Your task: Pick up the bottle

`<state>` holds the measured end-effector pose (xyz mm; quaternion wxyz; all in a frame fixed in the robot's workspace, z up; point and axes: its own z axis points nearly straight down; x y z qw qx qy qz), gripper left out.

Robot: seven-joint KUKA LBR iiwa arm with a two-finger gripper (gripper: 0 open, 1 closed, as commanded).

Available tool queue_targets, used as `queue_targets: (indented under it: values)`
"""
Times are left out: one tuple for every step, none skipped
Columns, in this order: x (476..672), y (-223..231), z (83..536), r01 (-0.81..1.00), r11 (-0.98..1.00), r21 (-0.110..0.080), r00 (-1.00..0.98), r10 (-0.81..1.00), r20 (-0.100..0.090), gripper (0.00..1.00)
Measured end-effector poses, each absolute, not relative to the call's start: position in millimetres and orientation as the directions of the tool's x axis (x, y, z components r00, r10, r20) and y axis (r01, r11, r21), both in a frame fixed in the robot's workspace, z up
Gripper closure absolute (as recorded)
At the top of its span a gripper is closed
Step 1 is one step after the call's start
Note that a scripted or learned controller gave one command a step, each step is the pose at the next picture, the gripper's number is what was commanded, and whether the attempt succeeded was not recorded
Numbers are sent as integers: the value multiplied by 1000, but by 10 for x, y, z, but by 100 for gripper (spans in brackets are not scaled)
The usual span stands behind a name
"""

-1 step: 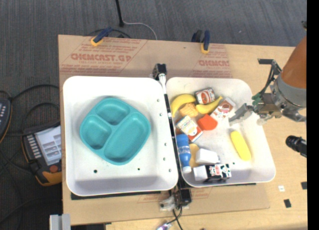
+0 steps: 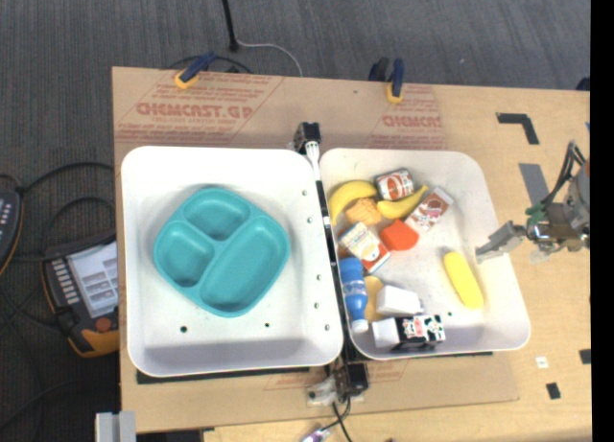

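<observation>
Evidently step: approach, bottle not yet reached.
Gripper (image 2: 552, 231): over the desk (image 2: 537, 354), outside the right bin (image 2: 480, 181); grip state could not be told.
Bottle (image 2: 353, 287): far across the bin from the gripper, against its opposite wall.
Next: traverse, then descend among clutter.

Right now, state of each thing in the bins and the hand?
bottle: lying flat at right bin's left wall, blue cap end toward the banana, untouched
banana: lying at the back
can: on its side
teal divided plate: flat in left bin
hand: outside the right bin, holding nothing
</observation>
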<state>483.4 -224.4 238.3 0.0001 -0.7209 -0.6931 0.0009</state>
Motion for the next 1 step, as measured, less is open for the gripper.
queue_targets:
  values:
    - [4845, -2230, 3372, 998, 55, 3, -55, 998, -3, 0]
